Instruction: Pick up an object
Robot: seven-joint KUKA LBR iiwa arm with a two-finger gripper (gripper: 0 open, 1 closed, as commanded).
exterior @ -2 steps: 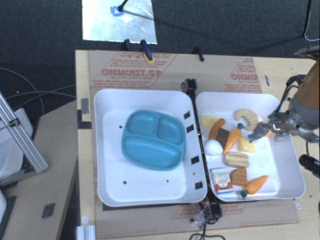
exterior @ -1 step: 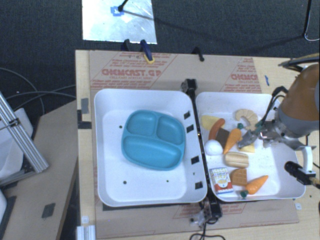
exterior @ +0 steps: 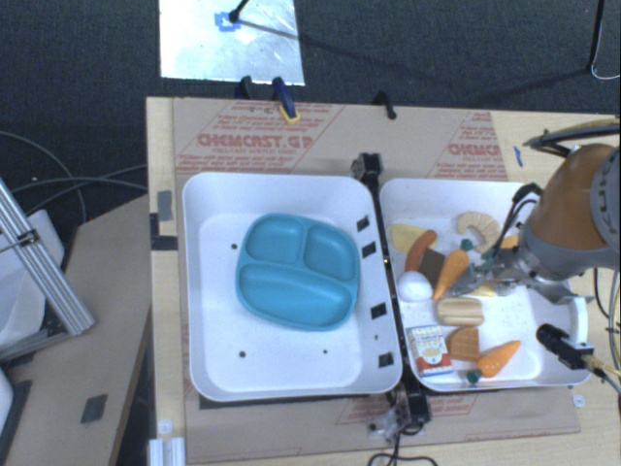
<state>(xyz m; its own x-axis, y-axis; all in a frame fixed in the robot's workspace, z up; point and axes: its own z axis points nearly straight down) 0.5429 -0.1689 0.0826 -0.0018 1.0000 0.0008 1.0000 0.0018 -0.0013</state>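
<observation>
Count: 2 white bins, left bin (exterior: pixel 209 289) and right bin (exterior: pixel 505 197); 1 blue tray (exterior: pixel 296 270), 3 compartments, in the left bin; right bin holds the toy food: 2 carrots, one (exterior: pixel 449 273) mid-bin, one (exterior: pixel 497 358) at the near edge; 1 egg (exterior: pixel 415 286); 1 hotdog bun (exterior: pixel 459 311); 1 cheese wedge (exterior: pixel 408 235); 1 croissant (exterior: pixel 476 224); 1 sausage (exterior: pixel 419 250); 1 small box (exterior: pixel 429 348); 1 toast piece (exterior: pixel 464 342); more bits under the arm, can't count those.
</observation>
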